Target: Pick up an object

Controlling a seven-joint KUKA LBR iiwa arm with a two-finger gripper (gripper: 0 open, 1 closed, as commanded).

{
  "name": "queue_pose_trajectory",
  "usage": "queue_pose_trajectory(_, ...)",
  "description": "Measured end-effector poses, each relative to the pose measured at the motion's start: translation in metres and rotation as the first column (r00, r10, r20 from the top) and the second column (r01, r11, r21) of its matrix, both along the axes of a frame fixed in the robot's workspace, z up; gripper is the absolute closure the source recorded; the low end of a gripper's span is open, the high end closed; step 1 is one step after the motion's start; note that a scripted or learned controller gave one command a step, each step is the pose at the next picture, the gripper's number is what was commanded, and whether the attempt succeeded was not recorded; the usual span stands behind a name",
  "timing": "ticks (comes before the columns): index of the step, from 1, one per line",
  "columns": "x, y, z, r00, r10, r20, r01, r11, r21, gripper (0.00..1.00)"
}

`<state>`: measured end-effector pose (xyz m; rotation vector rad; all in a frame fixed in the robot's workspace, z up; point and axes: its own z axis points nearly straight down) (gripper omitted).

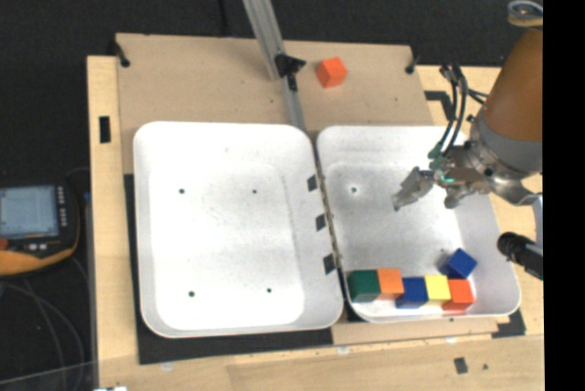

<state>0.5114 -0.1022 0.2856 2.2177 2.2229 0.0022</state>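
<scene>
Item, my arm [516,97]: a broad rounded body in orange-brown, ending below in a paler grey collar, with a small pale grey ring-shaped cap visible at its upper edge. Item, my cabling [454,101]: thin black leads looping along the arm's flank, joined lower down by a teal-green strand running into the wrist. Item, my two-finger gripper [411,189]: a compact grey metal head with small teal-green details, carrying slim dull-grey fingers [409,191] that taper to a point, and a short black cylindrical fitting [516,249] beneath the wrist.
</scene>
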Motion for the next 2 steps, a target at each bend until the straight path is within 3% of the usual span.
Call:
queue_pose_trajectory(1, 0.023, -0.011, -0.19, 1.0, -0.005, 0.001, 0.005, 1.0, -0.003, 0.0)
queue_pose_trajectory(2, 0.126, -0.079, -0.157, 1.0, 0.0, 0.008, 0.0, 1.0, -0.005, 0.0)
